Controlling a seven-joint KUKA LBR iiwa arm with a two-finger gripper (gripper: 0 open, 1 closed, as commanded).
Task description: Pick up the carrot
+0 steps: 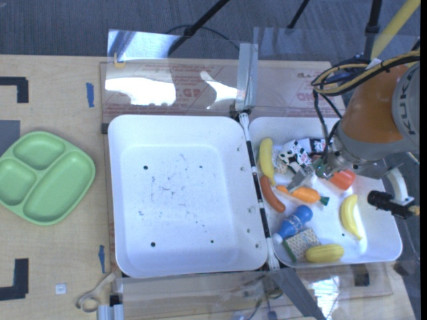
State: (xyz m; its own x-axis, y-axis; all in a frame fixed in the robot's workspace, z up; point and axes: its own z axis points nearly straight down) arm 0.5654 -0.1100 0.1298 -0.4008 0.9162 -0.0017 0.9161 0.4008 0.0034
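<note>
The arm (383, 105) comes in from the right, its orange band hanging over the right bin (387, 245), and the gripper (313, 171) is down among the clutter in the upper middle of that bin. The carrot (303, 194) lies just below the gripper — orange, lying roughly crosswise with its green stub (324, 201) toward the right — and the fingertips look to be right at its upper edge, though whether the claw is spread or closed I cannot tell from this angle; nothing is clearly seen between the fingers. Around the carrot it's crowded: a red sausage-shaped piece (271, 194) just to its left along the bin's wall, a yellow banana (266, 157) above that, a black-and-white spotted toy (293, 156) beside the gripper, a small red-orange item (343, 179) to the carrot's upper right. Below, a blue bottle-like thing (295, 221), a speckled block (301, 243), a yellow piece (325, 252) near the front wall, and another banana (351, 217) standing off to the right. The left bin (127, 152) sits alongside — and a green divided plate (44, 177) rests on the bench at far left, well apart from the action.
</note>
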